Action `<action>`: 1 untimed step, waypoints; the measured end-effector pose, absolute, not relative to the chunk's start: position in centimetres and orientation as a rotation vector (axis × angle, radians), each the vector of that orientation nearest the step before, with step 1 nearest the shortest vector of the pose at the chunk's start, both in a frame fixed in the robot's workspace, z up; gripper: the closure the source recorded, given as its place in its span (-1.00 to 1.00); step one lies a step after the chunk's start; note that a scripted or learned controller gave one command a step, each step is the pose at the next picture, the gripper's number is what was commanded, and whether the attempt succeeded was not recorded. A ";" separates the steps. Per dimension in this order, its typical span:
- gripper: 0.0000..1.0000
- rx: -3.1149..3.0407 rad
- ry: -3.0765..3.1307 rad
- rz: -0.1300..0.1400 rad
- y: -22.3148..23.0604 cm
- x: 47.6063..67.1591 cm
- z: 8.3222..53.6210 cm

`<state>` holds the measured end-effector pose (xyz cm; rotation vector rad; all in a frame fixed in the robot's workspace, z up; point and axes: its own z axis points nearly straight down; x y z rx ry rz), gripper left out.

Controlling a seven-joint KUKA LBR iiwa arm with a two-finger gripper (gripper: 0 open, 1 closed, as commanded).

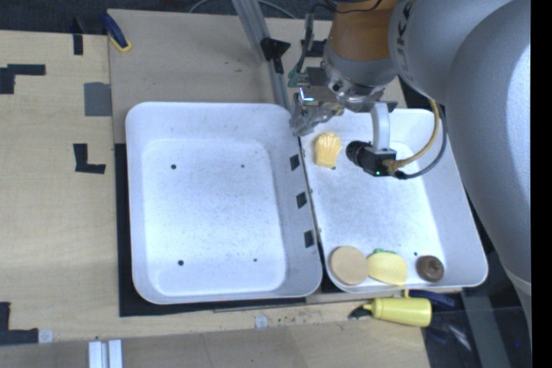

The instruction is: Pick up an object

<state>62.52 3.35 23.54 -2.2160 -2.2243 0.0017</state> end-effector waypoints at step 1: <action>1.00 -2.216 -2.225 0.001 7.9 62.3 22.5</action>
